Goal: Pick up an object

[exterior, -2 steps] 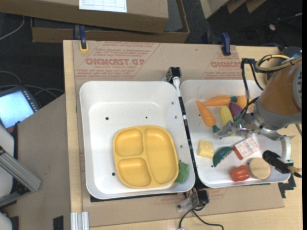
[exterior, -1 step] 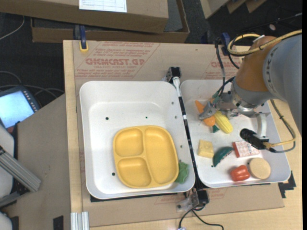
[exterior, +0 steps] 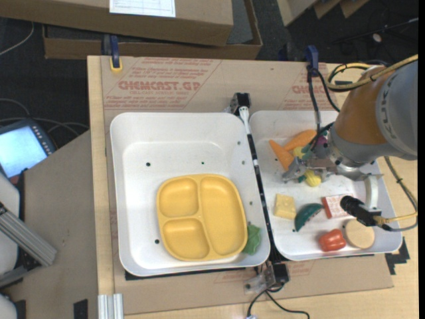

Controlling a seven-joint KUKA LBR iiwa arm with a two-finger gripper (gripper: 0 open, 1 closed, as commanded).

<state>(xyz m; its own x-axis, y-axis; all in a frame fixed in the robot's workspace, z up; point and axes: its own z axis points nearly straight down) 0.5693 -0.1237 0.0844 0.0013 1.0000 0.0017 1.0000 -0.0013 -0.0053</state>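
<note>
My gripper [exterior: 300, 167] is low in the right bin [exterior: 392, 244], over its upper middle. Right under and beside it lie an orange carrot-like piece [exterior: 287, 149] and a small yellow toy [exterior: 312, 178]; I cannot see whether anything is held. In front of it lie a pale yellow cheese block [exterior: 285, 206] and a dark green pepper-like piece [exterior: 307, 214]. Further toward the bin's front right are a red and white block [exterior: 330, 206], a red tomato [exterior: 332, 240] and a tan disc [exterior: 361, 235]. The arm's body hides the bin's right part.
The left bin [exterior: 133, 151] holds a yellow divided plate [exterior: 200, 216], and a green leafy piece [exterior: 254, 239] lies at the plate's right edge. A black cable clip [exterior: 242, 101] sits between the bins at the back. Cardboard boxes [exterior: 133, 12] stand behind the bench.
</note>
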